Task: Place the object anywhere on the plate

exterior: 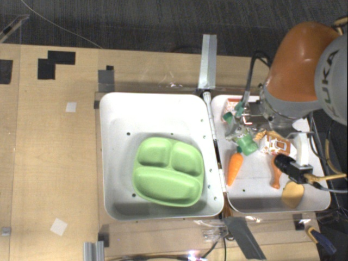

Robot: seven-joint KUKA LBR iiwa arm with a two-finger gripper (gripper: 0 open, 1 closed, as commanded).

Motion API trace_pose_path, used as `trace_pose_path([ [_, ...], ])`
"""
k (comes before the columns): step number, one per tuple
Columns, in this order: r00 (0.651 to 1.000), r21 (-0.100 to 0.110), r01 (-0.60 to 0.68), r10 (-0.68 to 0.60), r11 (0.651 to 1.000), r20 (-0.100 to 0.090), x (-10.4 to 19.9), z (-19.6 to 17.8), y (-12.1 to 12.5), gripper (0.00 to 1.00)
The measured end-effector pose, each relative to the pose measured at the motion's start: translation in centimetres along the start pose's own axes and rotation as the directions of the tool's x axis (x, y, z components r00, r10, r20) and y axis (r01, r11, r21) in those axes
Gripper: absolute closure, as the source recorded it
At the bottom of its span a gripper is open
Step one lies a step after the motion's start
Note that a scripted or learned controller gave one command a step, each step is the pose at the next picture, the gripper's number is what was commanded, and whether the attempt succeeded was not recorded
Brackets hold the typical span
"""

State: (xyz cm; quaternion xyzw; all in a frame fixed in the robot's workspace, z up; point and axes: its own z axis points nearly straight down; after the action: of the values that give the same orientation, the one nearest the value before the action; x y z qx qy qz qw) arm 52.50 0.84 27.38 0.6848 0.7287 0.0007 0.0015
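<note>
The toy carrot (234, 168) lay in the right bin (255, 200), close to the wall next to the left bin (114, 145). The green plate (168, 171) sat in the left bin, well apart from the carrot. The gripper (244, 125) hung above the carrot, beside a small green toy (248, 145). I could not tell if the pincer was open or closed.
</note>
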Motion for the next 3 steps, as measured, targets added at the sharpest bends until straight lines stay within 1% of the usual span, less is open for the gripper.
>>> trace_pose_path([
  [1, 0.998, 0.000, -0.059, 0.059, 0.998, -0.003, 6.0, 0.7, -3.4, 1.00],
  [2, 0.993, -0.009, -0.120, 0.120, 0.993, -0.003, 0.5, -10.1, -1.2, 1.00],
  [3, 0.905, -0.003, -0.425, 0.425, 0.905, -0.003, 1.0, -18.4, -3.6, 1.00],
])
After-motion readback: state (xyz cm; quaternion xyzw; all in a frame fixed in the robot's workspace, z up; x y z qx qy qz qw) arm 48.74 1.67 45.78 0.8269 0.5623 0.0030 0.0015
